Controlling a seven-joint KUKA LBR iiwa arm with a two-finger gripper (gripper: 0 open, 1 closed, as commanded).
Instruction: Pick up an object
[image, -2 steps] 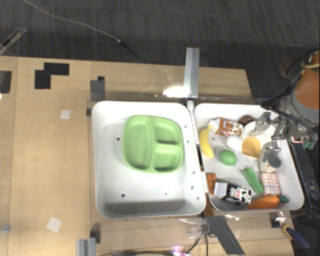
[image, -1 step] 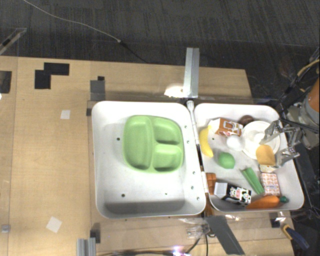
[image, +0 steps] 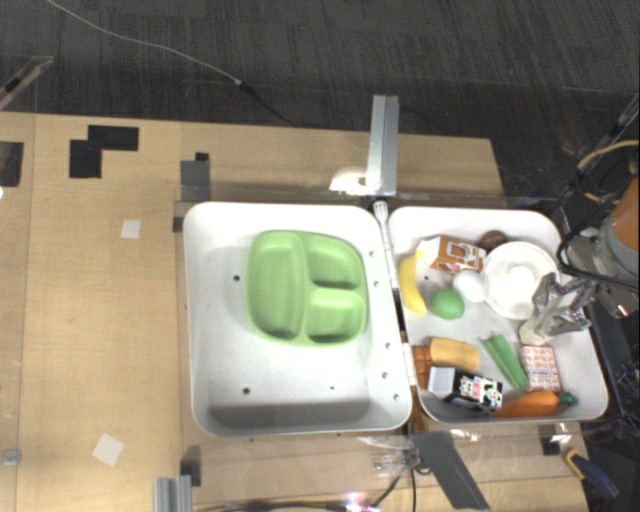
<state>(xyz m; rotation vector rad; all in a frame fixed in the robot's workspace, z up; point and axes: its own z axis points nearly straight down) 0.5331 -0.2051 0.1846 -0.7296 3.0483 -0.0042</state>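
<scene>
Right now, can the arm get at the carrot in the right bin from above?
Probably yes. The carrot lies uncovered along the near wall of the right bin, and the end effector is just beyond it. The wall close beside it may hinder the fingers.

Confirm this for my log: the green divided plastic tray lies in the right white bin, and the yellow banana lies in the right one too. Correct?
Not quite. The camera view shows the green divided plastic tray in the left white bin. The yellow banana does lie in the right white bin.

Small toy foods and boxes (image: 480, 340) lie crowded together in the right bin (image: 590, 395)
</scene>
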